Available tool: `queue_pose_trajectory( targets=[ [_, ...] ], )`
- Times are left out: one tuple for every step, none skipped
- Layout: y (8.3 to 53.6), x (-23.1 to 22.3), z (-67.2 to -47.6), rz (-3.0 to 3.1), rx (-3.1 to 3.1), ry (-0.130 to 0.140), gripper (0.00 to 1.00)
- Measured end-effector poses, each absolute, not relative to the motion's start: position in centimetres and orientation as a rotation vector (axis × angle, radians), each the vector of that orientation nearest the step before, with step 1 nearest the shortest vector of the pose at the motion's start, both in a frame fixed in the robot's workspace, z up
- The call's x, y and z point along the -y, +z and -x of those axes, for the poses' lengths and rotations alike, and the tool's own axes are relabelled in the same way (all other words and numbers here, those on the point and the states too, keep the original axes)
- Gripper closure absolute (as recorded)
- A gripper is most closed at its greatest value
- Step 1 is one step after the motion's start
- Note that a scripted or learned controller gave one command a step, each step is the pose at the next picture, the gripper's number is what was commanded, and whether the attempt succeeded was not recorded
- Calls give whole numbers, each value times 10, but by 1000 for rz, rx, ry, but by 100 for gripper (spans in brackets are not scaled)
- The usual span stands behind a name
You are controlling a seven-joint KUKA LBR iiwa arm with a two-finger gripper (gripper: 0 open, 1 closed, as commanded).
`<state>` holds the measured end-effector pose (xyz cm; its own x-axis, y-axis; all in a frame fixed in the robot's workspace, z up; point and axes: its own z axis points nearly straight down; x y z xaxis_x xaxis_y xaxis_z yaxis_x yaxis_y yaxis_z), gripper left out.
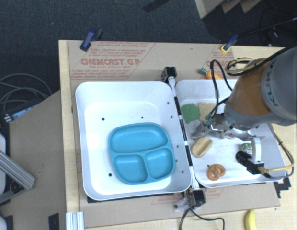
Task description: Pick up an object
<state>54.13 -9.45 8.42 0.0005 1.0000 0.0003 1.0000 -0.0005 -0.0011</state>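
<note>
The right bin (234, 176) holds a tan bread roll (201, 146), a brown pretzel (216, 171), a green flat piece (190, 112) and a pale tan piece (205, 110) behind it. My gripper (209, 127) hangs low over the right bin's left half, just above and right of the bread roll, below the green piece. Its metal fingers are small and partly hidden under the wrist. Nothing shows between them. The arm's orange band and grey body cover the bin's upper right.
The left bin (91, 109) holds a blue three-compartment plate (141, 152). A black clip (169, 73) joins the bins at the back and another (196, 197) at the front. Cables loop above the right bin. A yellow object (251, 220) lies off the bench's front.
</note>
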Motion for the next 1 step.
queue_pose_trajectory(
  targets=[
    [84, 93, -544, 2222, 2221, -1, 0]
  ],
)
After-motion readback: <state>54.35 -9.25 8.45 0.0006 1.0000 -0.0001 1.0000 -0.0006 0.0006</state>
